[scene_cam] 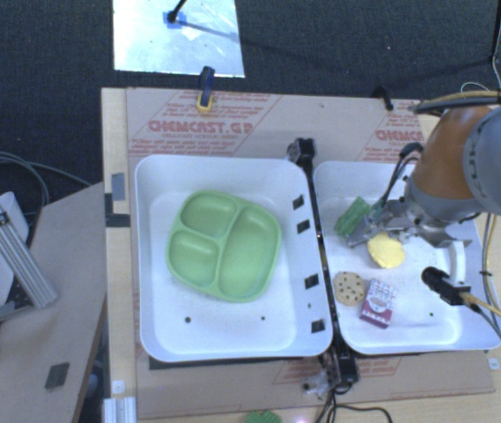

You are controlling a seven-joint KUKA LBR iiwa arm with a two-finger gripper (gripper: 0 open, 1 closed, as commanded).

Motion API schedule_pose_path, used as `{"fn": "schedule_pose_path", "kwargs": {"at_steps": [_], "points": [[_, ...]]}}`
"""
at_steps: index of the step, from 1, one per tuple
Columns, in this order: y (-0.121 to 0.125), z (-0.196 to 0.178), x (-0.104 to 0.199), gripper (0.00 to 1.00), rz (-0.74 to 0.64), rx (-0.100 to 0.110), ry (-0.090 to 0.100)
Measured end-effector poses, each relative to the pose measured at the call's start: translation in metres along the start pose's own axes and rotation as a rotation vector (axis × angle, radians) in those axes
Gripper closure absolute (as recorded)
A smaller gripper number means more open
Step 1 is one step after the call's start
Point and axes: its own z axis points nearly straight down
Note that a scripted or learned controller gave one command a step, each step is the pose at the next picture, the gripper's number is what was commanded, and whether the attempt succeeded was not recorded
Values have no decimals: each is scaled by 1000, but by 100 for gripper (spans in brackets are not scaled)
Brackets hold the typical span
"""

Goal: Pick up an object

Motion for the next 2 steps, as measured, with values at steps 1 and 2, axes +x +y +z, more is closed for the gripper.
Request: {"fn": "schedule_pose_path", "kwargs": {"at_steps": [1,2], "points": [[2,-15,-3,100,3,-7,-3],[10,-110,68,100,-3,-12,-2]]}}
